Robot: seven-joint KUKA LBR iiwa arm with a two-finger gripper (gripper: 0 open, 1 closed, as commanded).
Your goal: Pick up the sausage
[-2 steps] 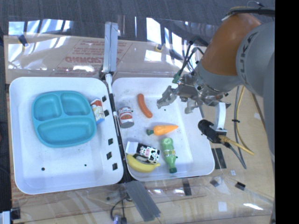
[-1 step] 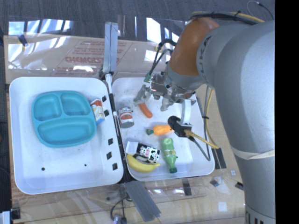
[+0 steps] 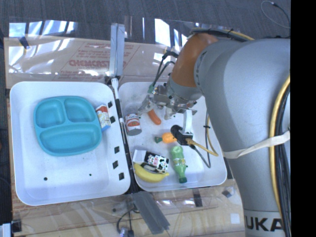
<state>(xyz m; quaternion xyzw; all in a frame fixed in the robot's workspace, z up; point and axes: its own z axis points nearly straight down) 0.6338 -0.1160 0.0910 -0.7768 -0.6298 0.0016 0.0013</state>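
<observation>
- The sausage point(image 3: 155, 117), small and orange-red, lies on the floor of the right bin point(image 3: 213, 174), near its upper middle.
- The pincer point(image 3: 159, 104) hangs just above and beside the sausage, at its upper end; whether they touch cannot be told.
- Whether the pincer is open or closed cannot be told.
- A small can point(image 3: 133, 124) stands left of the sausage, and a carrot point(image 3: 169, 138) lies below it.

Readable lettering in view

White letters "UKA" on the grey robot arm base point(image 3: 261, 224) at lower right; faint red print on the clear plastic sheet point(image 3: 94, 58) behind the bins, too blurred to read.
</observation>
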